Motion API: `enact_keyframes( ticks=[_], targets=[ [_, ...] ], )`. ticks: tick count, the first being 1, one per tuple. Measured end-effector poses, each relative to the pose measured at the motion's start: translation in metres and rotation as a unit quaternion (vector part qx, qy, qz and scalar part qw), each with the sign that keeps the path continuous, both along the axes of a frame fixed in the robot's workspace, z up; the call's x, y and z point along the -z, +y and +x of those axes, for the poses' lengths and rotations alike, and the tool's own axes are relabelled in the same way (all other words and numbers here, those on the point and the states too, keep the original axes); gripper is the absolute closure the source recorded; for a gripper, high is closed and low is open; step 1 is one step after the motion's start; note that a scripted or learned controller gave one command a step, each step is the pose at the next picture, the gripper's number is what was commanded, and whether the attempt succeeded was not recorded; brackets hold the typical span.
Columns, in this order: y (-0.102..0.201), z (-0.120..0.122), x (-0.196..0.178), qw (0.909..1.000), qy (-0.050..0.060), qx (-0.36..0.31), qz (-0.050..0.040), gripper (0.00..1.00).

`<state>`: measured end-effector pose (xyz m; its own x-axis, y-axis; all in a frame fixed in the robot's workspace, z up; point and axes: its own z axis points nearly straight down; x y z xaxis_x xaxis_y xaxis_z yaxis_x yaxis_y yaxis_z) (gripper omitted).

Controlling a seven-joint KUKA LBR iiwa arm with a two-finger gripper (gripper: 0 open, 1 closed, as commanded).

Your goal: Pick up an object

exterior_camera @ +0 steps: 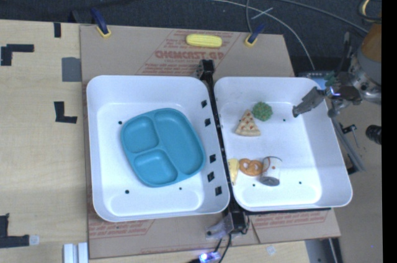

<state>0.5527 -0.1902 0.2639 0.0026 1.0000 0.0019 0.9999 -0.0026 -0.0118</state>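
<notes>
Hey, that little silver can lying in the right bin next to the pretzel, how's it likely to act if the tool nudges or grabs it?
The can seems to lie on its side, so a nudge would probably roll it. Its shiny round surface may slip between fingers. It rests close beside the pretzel, so a push could also shift that.

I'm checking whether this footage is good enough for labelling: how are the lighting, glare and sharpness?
Camera view: even, soft lighting with faint shadows inside the right bin; the white bin walls look bright but not blown out; the whole frame is slightly soft, so the small items near the blue tray lack fine detail; the gripper is a little blurred.
</notes>
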Motion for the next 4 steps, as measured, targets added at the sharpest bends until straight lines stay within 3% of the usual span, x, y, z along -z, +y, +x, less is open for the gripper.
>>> enact_keyframes(
  ticks=[1,4],
  targets=[
    [0.0,0.002,-0.006,1.0,-0.005,-0.002,-0.0013,0.0],
    [-0.003,0.0,0.157,1.0,-0.003,-0.002,-0.0007,0.0]
  ],
)
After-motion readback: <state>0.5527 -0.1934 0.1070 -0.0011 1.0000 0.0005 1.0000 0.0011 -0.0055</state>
